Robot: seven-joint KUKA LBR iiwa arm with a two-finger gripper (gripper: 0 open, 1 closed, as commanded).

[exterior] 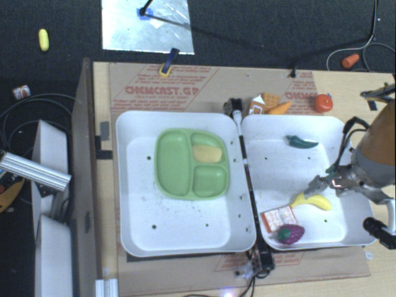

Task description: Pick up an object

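Tool [323, 183] at right of frame, low over the right bin [272, 166], just above the banana [314, 202]; whether it is spread or closed I cannot tell, and nothing is seen held. Banana lies lower right of that bin, just below-left of the tool, near a red-white packet [278, 217] and a purple fruit [289, 232]. To do well: settle squarely over the banana's middle, straddle its narrow width, close only once low. Green pepper [302, 142] lies well apart, upper right.
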